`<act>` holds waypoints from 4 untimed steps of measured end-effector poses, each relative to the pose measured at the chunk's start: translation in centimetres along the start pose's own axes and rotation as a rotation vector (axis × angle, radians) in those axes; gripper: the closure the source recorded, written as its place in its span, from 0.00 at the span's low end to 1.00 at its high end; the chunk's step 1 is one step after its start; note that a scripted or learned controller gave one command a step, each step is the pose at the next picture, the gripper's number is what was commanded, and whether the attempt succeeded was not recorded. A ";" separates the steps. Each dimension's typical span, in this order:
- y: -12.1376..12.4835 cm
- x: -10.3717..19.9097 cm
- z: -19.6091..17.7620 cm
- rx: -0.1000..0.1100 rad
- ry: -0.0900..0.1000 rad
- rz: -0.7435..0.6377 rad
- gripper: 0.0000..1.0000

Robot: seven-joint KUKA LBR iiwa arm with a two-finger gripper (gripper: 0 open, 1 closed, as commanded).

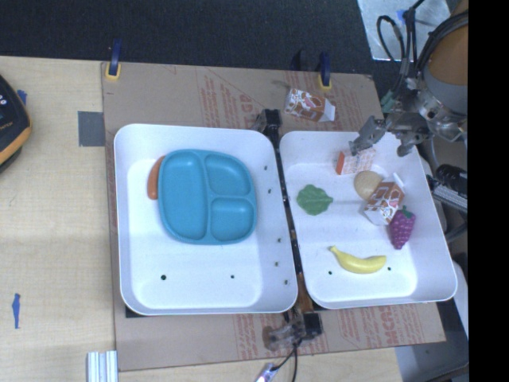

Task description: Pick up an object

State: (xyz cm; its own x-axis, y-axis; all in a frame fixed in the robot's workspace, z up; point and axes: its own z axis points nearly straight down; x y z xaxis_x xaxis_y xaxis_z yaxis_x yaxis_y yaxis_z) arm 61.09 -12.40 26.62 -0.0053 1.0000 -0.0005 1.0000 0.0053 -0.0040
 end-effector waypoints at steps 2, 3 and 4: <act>-1.0 -8.8 17.5 0.002 -0.001 0.000 0.00; -0.9 -8.9 16.4 0.001 -0.003 -0.003 1.00; 0.1 -3.0 17.4 0.001 0.001 -0.002 1.00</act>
State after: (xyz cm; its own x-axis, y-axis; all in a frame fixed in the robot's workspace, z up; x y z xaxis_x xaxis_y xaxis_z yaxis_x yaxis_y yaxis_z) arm 61.14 -15.42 9.26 -0.0072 1.0000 0.0002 1.0000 0.0072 -0.0054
